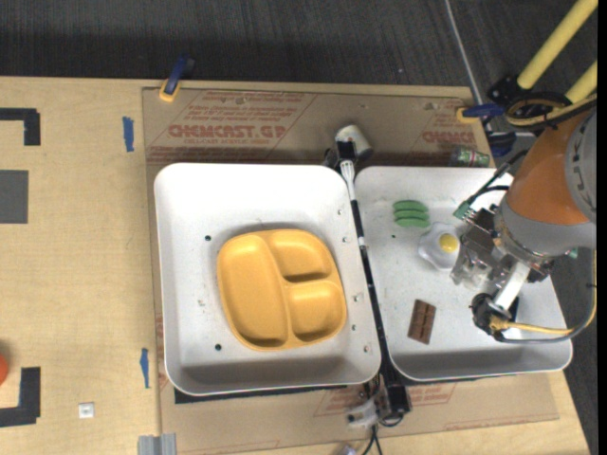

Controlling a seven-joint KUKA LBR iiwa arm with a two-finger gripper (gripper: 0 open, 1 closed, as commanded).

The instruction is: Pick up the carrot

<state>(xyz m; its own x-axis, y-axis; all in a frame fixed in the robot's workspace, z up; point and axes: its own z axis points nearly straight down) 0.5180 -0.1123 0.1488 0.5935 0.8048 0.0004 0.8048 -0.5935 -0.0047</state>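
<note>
My gripper (468, 260) hangs low over the right bin (541, 349), close to its middle right, with the arm's orange band (550, 183) above it. Just left of the gripper lies a white and yellow fried egg toy (438, 247), almost touching it. The gripper body hides whatever lies directly under it.
In the right bin, a green pea pod (411, 213) lies at the back and a brown chocolate bar (422, 320) at the front. A yellow divided plate (281, 287) sits in the left bin (180, 254). A small orange-red thing (3, 370) peeks in at the bench's far left edge.
</note>
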